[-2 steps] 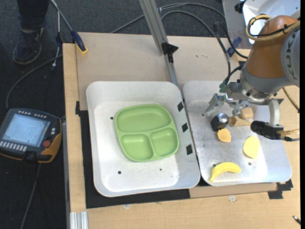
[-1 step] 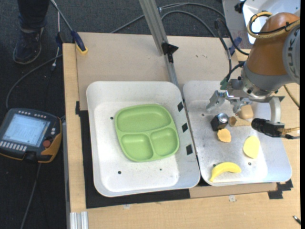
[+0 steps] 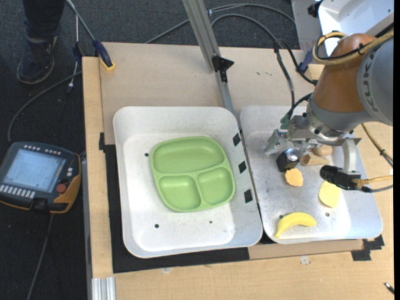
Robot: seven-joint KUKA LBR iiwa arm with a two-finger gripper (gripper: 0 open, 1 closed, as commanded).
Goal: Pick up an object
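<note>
In the right bin [image 3: 270,200] lie a yellow banana [image 3: 295,222] near the front edge, a small orange-yellow piece [image 3: 294,178] in the middle and a pale yellow rounded piece [image 3: 329,195] to its right. My gripper [image 3: 299,150] hangs low over the back half of this bin, just behind the orange-yellow piece. A tan object [image 3: 320,150] peeks out beside the gripper, partly hidden by it. I see nothing clearly held.
The left bin [image 3: 134,186] holds a green divided plate [image 3: 190,172]. A slanted metal pole [image 3: 206,36] rises behind the bins. A teach pendant [image 3: 37,177] lies off the bench at the left. Cables run across the bench's back right.
</note>
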